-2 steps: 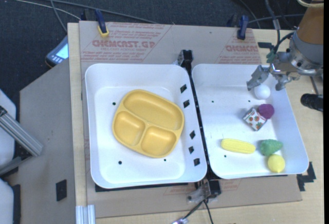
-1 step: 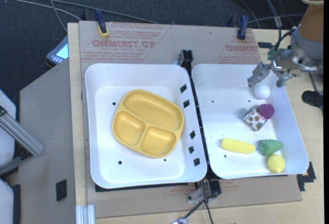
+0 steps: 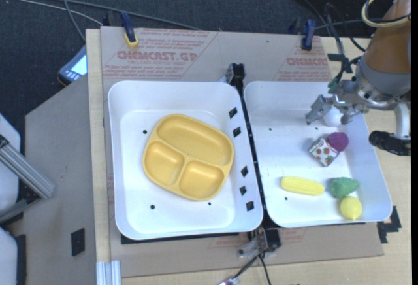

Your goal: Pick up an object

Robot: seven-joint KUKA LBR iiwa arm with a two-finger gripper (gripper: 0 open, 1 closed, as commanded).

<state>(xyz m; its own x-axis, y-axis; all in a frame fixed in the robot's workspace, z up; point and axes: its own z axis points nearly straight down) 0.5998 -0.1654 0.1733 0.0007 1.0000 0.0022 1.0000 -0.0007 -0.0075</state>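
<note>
In the right bin (image 3: 281, 107) lie a purple toy (image 3: 338, 141), a small patterned cube (image 3: 324, 151) touching it, a yellow corn cob (image 3: 302, 185), a green broccoli-like piece (image 3: 342, 185) and a yellow lemon (image 3: 351, 208). My gripper (image 3: 331, 115) hangs over the bin's far right part, just above and behind the purple toy and the cube. Its two grey fingers stand apart, open, with nothing between them.
The left bin (image 3: 124, 146) holds a yellow divided plate (image 3: 188, 156). A black clip strip (image 3: 240, 140) runs along the seam between the bins. The arm's grey and orange body (image 3: 388, 55) fills the far right. Blue clamps (image 3: 129, 32) sit on the bench's back edge.
</note>
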